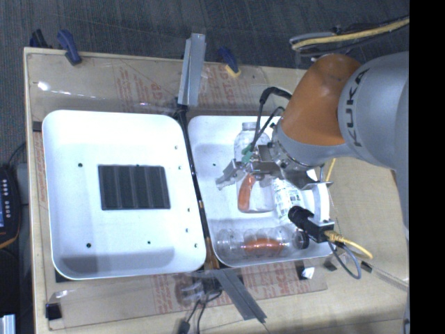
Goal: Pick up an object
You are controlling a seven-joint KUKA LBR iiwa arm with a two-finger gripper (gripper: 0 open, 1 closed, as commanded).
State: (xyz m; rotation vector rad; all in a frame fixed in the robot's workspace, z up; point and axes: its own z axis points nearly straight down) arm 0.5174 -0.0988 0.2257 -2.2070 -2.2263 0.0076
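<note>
Orange band [316, 110] and wrist sit highest in my feed, looming over the right bin [201, 186], which I'll use as my landmark. Below the wrist, the gripper [243, 169] hangs over that bin's middle, just above an orange item [245, 195] lying among clear bottles. One bottle [245, 136] stands toward the bin's far wall; another bottle [254, 243] lies along its near wall with something orange inside it. I cannot tell whether the gripper is released or clenched (the wrist blocks the tips from me), and nothing shows between them, so I count nothing as grasped. By my read the approach is done: the tool is down over the clutter. Left to do are the grasp itself and the lift clear of the bin. Beside it to the left, the other bin [62, 186] carries a dark grille [133, 186].
</note>
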